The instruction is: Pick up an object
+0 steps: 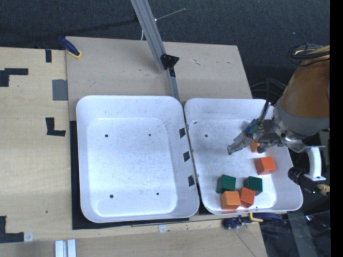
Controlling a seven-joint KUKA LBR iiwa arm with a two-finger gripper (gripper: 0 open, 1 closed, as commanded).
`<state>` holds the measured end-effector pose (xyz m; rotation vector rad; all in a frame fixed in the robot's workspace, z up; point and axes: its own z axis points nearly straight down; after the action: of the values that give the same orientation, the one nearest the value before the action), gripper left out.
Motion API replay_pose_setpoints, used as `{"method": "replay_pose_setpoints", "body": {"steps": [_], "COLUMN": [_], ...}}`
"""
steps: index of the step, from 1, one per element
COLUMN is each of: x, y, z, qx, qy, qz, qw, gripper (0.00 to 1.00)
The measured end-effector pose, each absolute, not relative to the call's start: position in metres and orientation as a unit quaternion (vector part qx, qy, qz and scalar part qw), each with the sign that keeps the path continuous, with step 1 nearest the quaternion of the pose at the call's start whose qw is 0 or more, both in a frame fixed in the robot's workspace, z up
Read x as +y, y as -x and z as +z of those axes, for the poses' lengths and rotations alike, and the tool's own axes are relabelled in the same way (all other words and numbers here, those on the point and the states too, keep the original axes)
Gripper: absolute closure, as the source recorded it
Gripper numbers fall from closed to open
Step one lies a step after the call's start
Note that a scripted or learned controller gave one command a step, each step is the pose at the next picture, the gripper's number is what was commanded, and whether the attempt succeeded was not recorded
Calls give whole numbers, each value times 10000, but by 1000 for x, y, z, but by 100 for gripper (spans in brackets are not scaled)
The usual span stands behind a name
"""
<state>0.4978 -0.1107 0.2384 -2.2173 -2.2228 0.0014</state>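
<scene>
Gripper (256,141) hangs beside a small orange block (254,146), grip unreadable; probably light, rigid; pinch its flat sides.

1. Two shallow white plastic bins sit side by side on the wooden bench (214,68), their inner rims touching.
2. The left white bin (86,159) lies nearer the bench's left edge.
3. The right white bin (214,108) holds all the blocks, gathered by its front right corner.
4. Two small green cube blocks (226,183) (253,184) lie near each other there.
5. Two small orange cube blocks (231,199) (247,196) touch each other, just in front of the green ones, by the front rim.
6. Another orange cube block (265,165) lies behind them, close to the right rim.
7. The grey two-finger gripper (236,146) hangs over the middle of the right bin, left of that block.
8. A long grey metal bar (150,25) slants across the bench's back edge, above where the bins meet.
</scene>
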Motion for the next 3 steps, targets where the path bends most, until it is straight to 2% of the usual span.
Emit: {"method": "replay_pose_setpoints", "body": {"steps": [1, 2, 3], "x": [-111, -106, -113], "y": [-498, -505, -498], "z": [238, 180, 130], "qx": [-7079, -7076, -7072], "qy": [7063, 7066, 7070], "qz": [4, 24, 26], "qw": [9, 28, 29], "gripper": [0, 0, 0]}}
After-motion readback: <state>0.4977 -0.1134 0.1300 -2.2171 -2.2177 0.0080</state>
